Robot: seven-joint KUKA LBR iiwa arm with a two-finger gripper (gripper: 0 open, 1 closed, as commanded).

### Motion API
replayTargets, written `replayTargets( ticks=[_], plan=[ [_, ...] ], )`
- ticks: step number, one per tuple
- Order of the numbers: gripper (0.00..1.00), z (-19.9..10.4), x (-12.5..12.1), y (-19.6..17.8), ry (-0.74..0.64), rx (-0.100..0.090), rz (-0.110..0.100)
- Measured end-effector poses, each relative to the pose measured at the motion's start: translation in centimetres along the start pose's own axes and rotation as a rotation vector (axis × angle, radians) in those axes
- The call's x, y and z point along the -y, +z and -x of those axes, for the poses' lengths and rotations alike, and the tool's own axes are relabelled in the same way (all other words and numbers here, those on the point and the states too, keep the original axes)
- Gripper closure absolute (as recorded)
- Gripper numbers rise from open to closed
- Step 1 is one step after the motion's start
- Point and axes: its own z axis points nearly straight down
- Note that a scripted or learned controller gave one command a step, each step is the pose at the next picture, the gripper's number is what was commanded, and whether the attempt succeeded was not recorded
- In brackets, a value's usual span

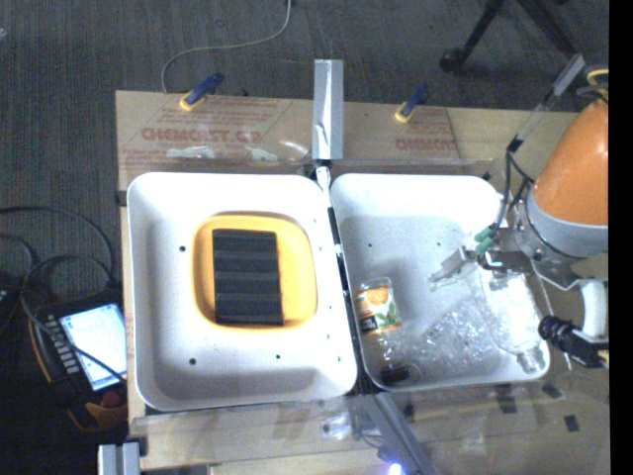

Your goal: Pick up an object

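A yellow sponge (255, 274) with a dark ribbed top lies in the left bin (158, 206). In the right bin (415, 191), a small orange-labelled packet (378, 307) lies near the divider, long axis roughly toward the camera. A clear plastic bottle (509, 315) lies under the gripper (465, 262); grip state unclear.

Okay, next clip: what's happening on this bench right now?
A grey KUKA arm with an orange band reaches in from the right, its gripper low over the right white bin. That bin holds a small orange-and-green labelled packet, a clear crinkled plastic piece, a clear plastic bottle and a small dark object. Nothing is visibly between the fingers, so no pick is evident yet. The left white bin holds a yellow tray with a black ribbed insert, untouched.
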Motion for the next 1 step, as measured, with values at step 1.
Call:
replayTargets(
  ticks=[1],
  plan=[
    [0.00,-0.42,-3.62,14.35,-0.168,0.008,0.002]
  ],
)
